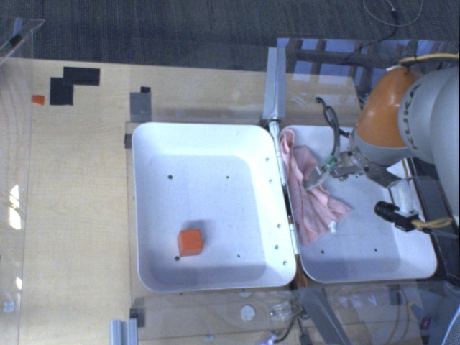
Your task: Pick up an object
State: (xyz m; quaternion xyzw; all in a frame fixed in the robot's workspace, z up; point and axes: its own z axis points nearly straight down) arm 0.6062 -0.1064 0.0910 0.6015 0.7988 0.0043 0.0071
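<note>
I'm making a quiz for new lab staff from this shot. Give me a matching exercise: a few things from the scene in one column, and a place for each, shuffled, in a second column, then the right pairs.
Things:
1. orange block
2. pink cloth
3. hand
4. black L-shaped patch

Places:
A. on the wooden bench top, far left of the bins
B. lying along the left side of the right bin
C. on the floor of the left bin, toward its near left corner
D. over the right bin, at the cloth's right edge

Pairs: 1-C, 2-B, 3-D, 4-A
</note>
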